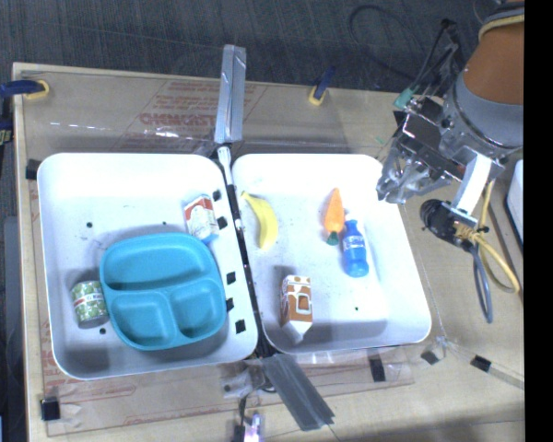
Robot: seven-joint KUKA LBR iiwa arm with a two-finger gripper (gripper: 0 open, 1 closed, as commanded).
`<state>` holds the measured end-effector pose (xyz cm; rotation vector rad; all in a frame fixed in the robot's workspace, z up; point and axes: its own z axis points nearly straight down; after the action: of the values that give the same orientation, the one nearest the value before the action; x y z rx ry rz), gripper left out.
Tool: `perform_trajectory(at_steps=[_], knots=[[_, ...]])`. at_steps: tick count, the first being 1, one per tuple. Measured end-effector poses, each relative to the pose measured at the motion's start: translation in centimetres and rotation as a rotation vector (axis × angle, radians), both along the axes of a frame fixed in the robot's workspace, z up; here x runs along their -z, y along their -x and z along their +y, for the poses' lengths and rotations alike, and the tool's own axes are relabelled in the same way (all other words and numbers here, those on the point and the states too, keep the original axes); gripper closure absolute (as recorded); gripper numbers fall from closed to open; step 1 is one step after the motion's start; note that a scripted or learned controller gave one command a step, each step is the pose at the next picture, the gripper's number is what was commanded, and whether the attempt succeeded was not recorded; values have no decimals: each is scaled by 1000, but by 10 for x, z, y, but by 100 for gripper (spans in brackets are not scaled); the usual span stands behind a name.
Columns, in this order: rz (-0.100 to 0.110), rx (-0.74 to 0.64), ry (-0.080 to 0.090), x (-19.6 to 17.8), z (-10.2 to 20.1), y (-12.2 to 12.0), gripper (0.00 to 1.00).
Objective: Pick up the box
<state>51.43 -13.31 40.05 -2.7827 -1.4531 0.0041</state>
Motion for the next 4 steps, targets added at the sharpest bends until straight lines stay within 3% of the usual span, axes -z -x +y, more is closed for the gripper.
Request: perform_trajectory(at_steps=[2,3,4], knots=[[12,-20,0,-18,3,-1,100],[1,-54,1,-41,-16,-60,100],[2,0,0,47,-34,38,100]])
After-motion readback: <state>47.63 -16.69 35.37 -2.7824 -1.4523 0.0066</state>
